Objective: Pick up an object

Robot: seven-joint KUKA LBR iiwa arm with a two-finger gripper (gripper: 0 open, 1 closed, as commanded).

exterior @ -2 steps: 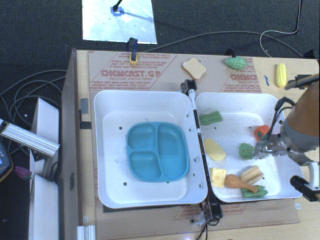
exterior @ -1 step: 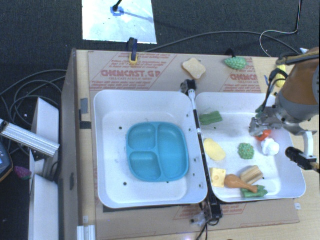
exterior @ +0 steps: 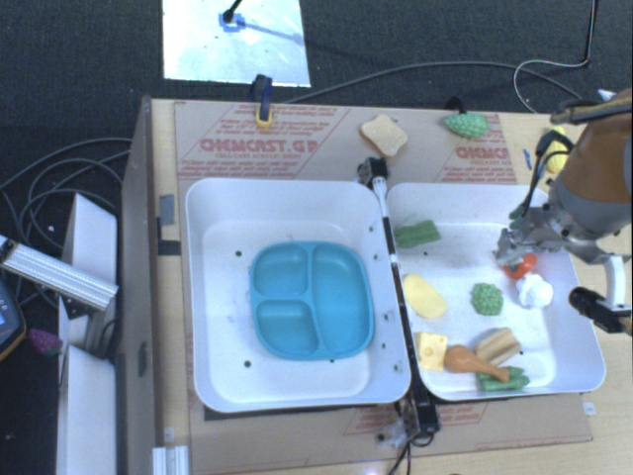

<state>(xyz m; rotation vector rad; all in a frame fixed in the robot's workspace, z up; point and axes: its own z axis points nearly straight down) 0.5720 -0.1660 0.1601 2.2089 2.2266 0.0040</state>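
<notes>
Camera view: the gripper (exterior: pixel 516 248) hangs low over the right bin (exterior: pixel 569 359), its tip just above a small red-orange piece (exterior: pixel 525 263); whether it is parted or closed I cannot tell. A white ball-like toy (exterior: pixel 535 291) lies just below it, a green broccoli floret (exterior: pixel 486 299) down-left, and a green block (exterior: pixel 416 233) well left.

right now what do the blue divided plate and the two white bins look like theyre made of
Blue divided plate: likely moulded plastic, with even colour, soft sheen and rounded compartment ridges. Left bin and right bin: probably thin formed plastic, smooth matte white with rounded corners, though painted metal cannot be ruled out.
</notes>
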